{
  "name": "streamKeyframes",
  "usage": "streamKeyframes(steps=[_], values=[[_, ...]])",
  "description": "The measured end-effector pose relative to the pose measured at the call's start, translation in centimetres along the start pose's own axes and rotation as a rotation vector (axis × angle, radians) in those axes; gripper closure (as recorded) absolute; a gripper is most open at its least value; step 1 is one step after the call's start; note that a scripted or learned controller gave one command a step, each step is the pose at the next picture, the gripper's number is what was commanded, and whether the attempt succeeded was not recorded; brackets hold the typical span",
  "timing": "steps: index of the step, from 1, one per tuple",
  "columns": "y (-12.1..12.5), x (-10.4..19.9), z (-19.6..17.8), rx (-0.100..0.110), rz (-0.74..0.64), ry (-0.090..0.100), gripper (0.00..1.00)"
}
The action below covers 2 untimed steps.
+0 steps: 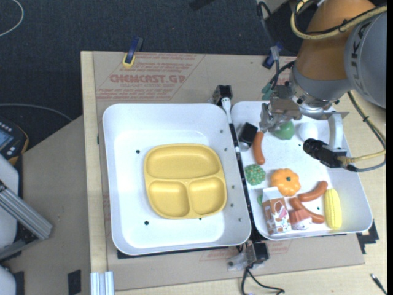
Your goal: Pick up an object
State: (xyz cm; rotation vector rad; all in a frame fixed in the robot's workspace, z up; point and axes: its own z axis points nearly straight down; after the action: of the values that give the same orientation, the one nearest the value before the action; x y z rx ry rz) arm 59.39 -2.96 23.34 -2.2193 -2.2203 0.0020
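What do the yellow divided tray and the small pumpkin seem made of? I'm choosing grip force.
The yellow divided tray looks like moulded plastic with a smooth, slightly matte finish; its compartment edges are rounded. The small pumpkin seems a plastic toy, glossy orange with moulded ribs, though rubber is possible.

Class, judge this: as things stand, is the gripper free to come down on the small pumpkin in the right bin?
Probably yes. The pumpkin lies uncovered with nothing on top, and the gripper hangs over the same bin. A sausage and a green ball sit close beside it and might crowd the grasp.
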Motion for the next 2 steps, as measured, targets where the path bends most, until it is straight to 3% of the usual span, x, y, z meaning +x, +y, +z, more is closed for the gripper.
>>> streamKeyframes(steps=[2], values=[[0.24,-0.98,-0.03,-0.003,0.001,-0.001,1.00]])
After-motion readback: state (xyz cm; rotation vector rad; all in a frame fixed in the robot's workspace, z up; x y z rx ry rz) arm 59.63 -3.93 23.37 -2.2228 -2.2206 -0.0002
